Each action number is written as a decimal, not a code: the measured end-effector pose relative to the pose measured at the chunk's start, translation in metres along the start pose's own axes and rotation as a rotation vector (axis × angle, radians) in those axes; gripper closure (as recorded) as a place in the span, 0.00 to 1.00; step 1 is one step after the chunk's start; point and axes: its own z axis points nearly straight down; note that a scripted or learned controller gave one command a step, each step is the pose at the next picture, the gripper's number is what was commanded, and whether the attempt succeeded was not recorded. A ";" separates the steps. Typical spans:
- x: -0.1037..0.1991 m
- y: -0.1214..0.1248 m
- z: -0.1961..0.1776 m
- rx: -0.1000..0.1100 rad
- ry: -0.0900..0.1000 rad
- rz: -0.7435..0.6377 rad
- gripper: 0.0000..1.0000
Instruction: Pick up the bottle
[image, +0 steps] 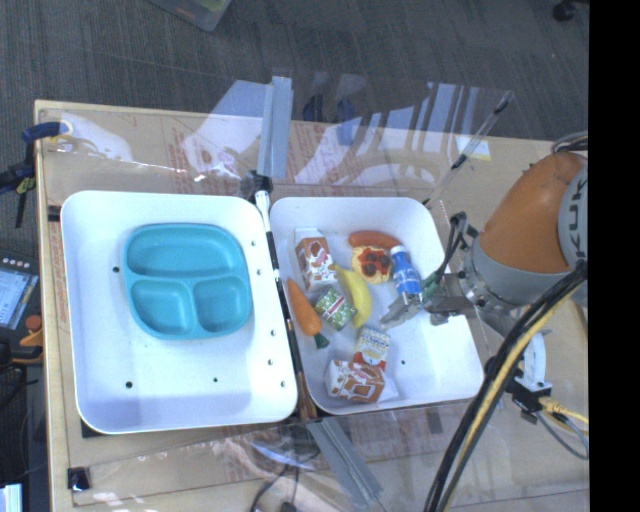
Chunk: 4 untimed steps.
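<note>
The approach step is judged to be in hand. The bottle (404, 273), small and blue with a white cap, lies in the right bin (455, 375), near that bin's right wall and toward the far edge of the table (500, 165). It is tilted, cap toward the far side, and rests just beside a red and orange toy food piece (372, 254) and a yellow banana (356, 293).

The gripper (412, 306) is positioned low over the right bin, just beside the near end of the bottle. Its fingers (392, 313) appear parted, and nothing is seen between them; the bottle is not held.

For the next move, the fingers would have to be shifted toward the far edge and aligned across the bottle's body before closing. Crowding by the banana is judged a risk to a clean grasp.

The right bin also holds two small cartons (314, 258), a carrot (304, 308), a green packet (336, 309) and further cartons (357, 379) near its front wall. The left bin (90, 350) carries a blue divided tray (188, 277). The table is pale and covered with clear sheeting; dark carpet is seen beyond its far edge.
</note>
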 end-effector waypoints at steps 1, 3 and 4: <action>-0.007 0.089 0.082 -0.002 0.000 0.092 0.00; 0.004 0.109 0.117 -0.002 0.000 0.005 0.00; 0.037 0.114 0.020 -0.005 -0.002 -0.093 0.00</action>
